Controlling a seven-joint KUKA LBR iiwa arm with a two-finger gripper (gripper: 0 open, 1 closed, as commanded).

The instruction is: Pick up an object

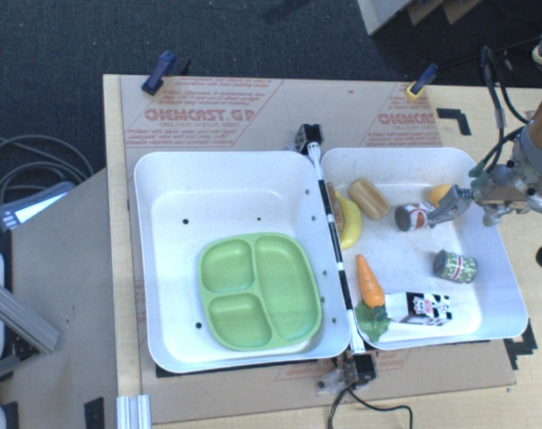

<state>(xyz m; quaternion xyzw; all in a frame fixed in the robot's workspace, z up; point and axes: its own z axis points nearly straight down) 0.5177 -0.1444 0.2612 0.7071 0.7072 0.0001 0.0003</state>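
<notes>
The right bin [499, 266] holds several small objects. A yellow banana [348, 222] lies along its left wall, with a tan bread roll [369, 199] beside it. Near the middle rests a small red and white can [412, 216], and an orange piece [441, 191] lies just behind it. My gripper [444, 210] reaches in from the right and hovers just right of the small can, close to it or touching it. A green can [455, 266] lies toward the bin's right side. At the front are a carrot [369, 281] and a white carton with black spots [421, 308].
The left bin [164, 195] holds a green divided plate [258, 290]. The two bins' walls meet along a ridge [332, 239] in the middle. Cables hang at the far right by the arm [521, 172]. Clamps [158, 71] sit on the cardboard behind the bins.
</notes>
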